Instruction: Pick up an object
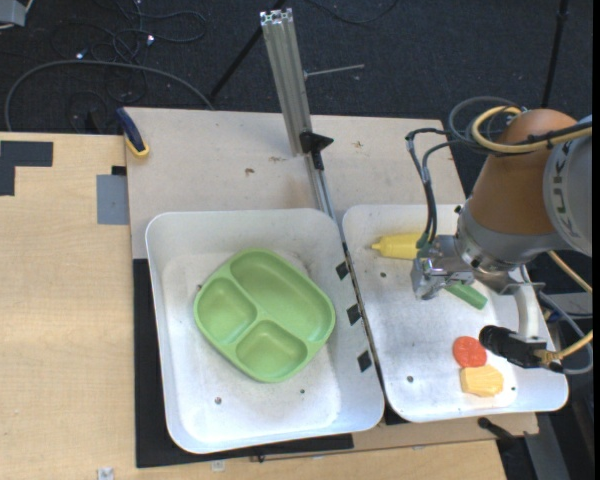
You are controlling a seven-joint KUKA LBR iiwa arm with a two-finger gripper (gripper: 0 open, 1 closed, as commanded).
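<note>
My gripper [432, 280] hangs low in the right bin [420, 388] between the yellow piece [395, 247] and green stick [468, 294], probably lining up a grab, grip state impossible to tell.

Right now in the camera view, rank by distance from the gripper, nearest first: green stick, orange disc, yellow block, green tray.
From the gripper:
1. Green stick, right bin, just beside it on the view's right.
2. Orange disc, right bin, lower right.
3. Yellow block, right bin, just beyond the disc.
4. Green tray, left bin, farthest.
</note>
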